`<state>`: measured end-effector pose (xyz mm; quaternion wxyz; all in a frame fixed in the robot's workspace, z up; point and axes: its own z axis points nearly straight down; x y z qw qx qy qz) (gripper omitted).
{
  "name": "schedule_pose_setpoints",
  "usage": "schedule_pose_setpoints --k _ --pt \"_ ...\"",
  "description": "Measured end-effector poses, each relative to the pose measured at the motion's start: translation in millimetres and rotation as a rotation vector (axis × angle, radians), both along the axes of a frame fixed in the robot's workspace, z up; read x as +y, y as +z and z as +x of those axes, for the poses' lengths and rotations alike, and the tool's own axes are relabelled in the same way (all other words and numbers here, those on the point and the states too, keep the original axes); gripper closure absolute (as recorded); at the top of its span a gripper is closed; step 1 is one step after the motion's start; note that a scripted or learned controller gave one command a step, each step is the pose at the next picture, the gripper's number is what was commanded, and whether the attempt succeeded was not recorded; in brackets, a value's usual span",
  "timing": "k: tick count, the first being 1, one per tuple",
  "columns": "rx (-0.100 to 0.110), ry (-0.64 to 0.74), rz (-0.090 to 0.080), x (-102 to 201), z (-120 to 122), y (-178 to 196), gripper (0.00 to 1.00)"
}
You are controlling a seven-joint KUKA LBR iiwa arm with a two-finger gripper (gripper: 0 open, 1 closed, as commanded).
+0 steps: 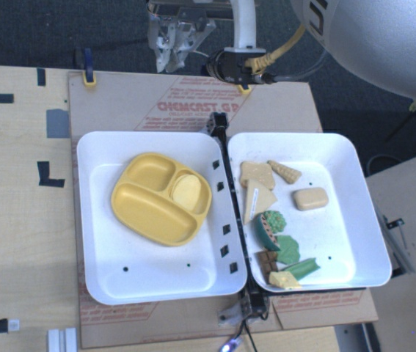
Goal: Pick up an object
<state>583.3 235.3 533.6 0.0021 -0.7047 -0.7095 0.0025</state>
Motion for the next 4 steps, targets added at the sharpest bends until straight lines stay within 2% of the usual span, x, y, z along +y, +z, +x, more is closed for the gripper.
schedule_pose_setpoints --k 3,4 --pt "0.013 0.002 -0.010 2 6 21 1.00" --pt "0.001 -0.002 -0.002 -2 -79 -1 1.00"
